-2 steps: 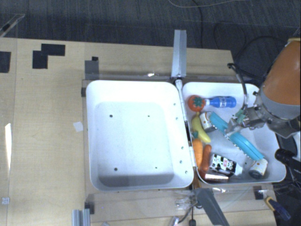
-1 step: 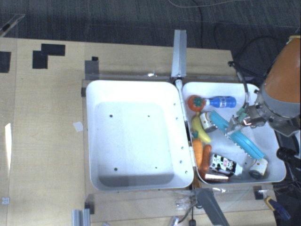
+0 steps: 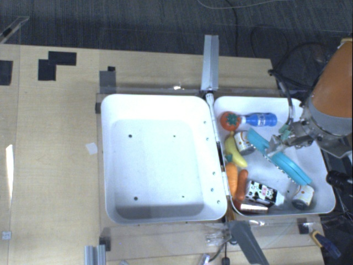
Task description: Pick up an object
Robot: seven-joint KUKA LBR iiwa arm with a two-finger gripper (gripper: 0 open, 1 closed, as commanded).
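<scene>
— What is lying in your right bin (image 3: 331, 203)?

— A heap of small things: a round red tomato (image 3: 229, 120) at 11 o'clock, a smooth blue bottle (image 3: 260, 119) lying beside it with its long axis running 9 to 3, a curved yellow banana (image 3: 234, 153), an orange carrot (image 3: 232, 176) pointing 12 to 6 along the divider, and long flat light-blue pieces (image 3: 281, 159) slanting 10 to 4.

— And your pincer (image 3: 289, 137)?

— It is hanging over the bin's 2 o'clock side, above the blue pieces. I cannot tell how far it is open or whether it is gripping anything; it is blurring into the clutter. My arm (image 3: 333, 93) is getting cut off at the edge.
</scene>
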